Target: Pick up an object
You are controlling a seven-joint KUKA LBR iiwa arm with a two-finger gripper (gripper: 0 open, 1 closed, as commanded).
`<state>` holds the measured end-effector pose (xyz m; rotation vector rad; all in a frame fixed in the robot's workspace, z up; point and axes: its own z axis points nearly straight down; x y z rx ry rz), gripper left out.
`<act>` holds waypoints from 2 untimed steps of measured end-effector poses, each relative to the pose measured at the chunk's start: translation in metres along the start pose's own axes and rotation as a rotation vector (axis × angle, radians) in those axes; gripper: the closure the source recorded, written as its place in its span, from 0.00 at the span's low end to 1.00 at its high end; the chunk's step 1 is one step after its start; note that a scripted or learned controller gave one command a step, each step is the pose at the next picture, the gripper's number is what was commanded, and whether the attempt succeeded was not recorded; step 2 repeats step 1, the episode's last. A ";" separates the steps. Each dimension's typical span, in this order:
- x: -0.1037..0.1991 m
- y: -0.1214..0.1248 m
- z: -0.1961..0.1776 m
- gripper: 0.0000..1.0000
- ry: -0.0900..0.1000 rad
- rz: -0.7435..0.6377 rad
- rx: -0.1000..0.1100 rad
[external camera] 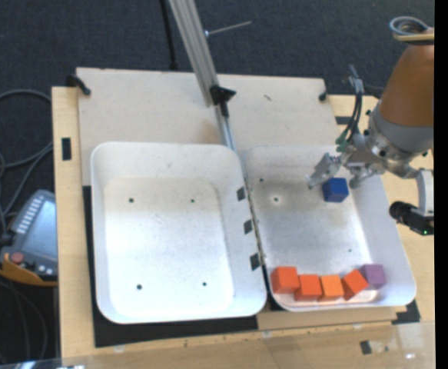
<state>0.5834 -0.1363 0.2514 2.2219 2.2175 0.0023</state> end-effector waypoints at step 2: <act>-0.071 -0.012 -0.069 0.00 -0.006 0.004 -0.006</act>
